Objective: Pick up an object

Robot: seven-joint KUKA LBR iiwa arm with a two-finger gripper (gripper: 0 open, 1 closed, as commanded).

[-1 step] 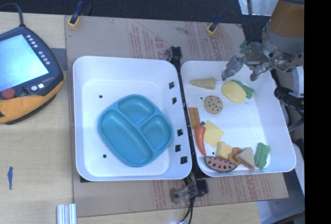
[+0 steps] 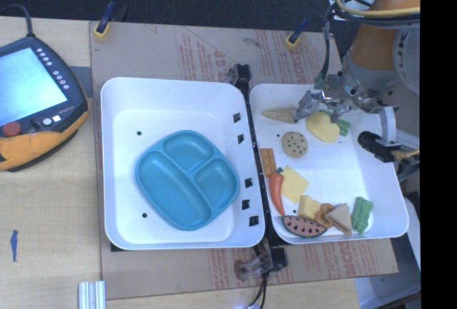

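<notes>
My gripper (image 2: 323, 106) hangs over the far part of the right bin (image 2: 389, 190), its fingers (image 2: 307, 105) spread open just above a yellow lemon-like piece (image 2: 323, 129). Nothing sits between the fingers. A small green piece (image 2: 345, 128) lies against the yellow one. Close by lie a tan cone (image 2: 279, 115) and a round cookie (image 2: 293, 144). Toward the front of the bin are a carrot (image 2: 275, 190), a yellow cheese slice (image 2: 294, 183), a watermelon slice (image 2: 303, 226), a sandwich wedge (image 2: 337, 215) and a green pepper (image 2: 362, 214).
The left bin (image 2: 118, 108) holds a blue divided plate (image 2: 187, 178). A teach pendant (image 2: 32, 97) lies on the bench at far left. Clamps (image 2: 105, 19) sit at the cardboard's back edge. A black part (image 2: 375, 145) of the arm's gear overhangs the right bin's right side.
</notes>
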